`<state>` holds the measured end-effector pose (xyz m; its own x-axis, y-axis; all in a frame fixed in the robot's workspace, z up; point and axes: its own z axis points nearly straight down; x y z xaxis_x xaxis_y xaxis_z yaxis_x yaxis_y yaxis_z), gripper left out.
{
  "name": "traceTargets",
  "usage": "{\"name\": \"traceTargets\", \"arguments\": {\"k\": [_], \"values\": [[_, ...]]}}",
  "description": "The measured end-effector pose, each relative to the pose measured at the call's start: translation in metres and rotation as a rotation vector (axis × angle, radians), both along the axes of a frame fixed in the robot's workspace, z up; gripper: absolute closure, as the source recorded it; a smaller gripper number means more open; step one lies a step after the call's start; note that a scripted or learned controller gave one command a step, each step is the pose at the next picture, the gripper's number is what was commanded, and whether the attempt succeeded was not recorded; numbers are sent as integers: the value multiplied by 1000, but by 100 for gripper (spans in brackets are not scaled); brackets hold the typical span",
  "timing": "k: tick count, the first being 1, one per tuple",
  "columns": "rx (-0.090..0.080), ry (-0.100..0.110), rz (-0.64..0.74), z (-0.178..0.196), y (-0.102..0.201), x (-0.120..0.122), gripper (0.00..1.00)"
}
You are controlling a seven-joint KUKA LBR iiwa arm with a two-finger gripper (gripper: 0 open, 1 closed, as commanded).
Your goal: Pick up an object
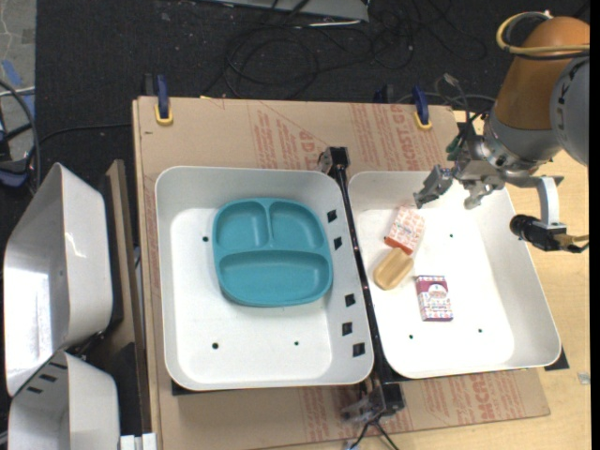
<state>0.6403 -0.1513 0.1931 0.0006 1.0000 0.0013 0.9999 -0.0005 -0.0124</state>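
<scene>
Three items (413, 260) mid-bin | gripper (457, 187) open (far rim) | near half bare

Two white bins (187, 279) sit on a tan cardboard surface (281, 129) printed with red lettering. The left bin carries a teal divided plate (273, 251). The right bin shows a pink-and-white carton with an orange end (405, 229), a tan bread-coloured piece (394, 270) and a dark red packet with a white patterned panel (434, 298). The arm is grey with an orange band (544, 68); its end effector (457, 193) is dark grey metal.
</scene>
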Motion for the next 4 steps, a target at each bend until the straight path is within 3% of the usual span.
{"name": "traceTargets", "arguments": {"k": [1, 2, 3, 4], "values": [[-2, -12, 2, 7, 0, 3, 0], [-1, -7, -1, -49, -9, 0, 0], [0, -18, -1, -98, -9, 2, 0], [-1, -24, 2, -83, -8, 4, 100]]}}
